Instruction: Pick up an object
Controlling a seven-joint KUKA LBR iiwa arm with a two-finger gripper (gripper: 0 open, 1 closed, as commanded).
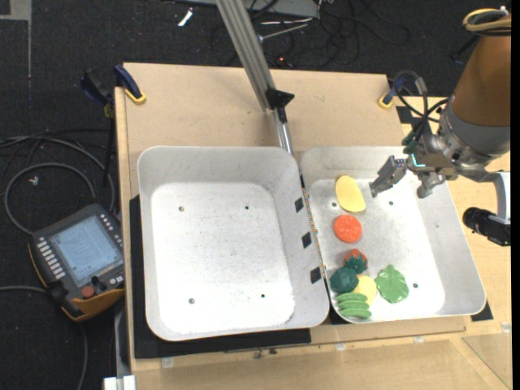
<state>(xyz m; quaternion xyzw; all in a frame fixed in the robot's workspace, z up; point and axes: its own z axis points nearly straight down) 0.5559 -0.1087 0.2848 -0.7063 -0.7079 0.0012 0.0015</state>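
Yellow is the closest pick here: the yellow piece (350,193) lies flat near the top of the right bin (455,254), just left of and a bit below the jaws (409,177). Those jaws look spread apart with nothing between them, one finger (388,175) angled down-left toward the yellow piece, the other (428,184) off to the right, both above the bin's upper area. The piece's long axis runs roughly up-down in the view, tilted slightly, so I'd guess the wrist would need a short slide left and a drop, with the fingers straddling its narrow side. Everything else sits farther down the bin's left side: an orange ball (348,229) right under the yellow one, then a clump with a red-and-green thing (354,259), a dark green one (343,280), a pale yellow bit (367,288), a leafy green one (392,283) and a green pod (353,304) at the bottom. Left bin (162,177) isn't in play, I think. That clump looks like a harder grab, since its pieces are touching.
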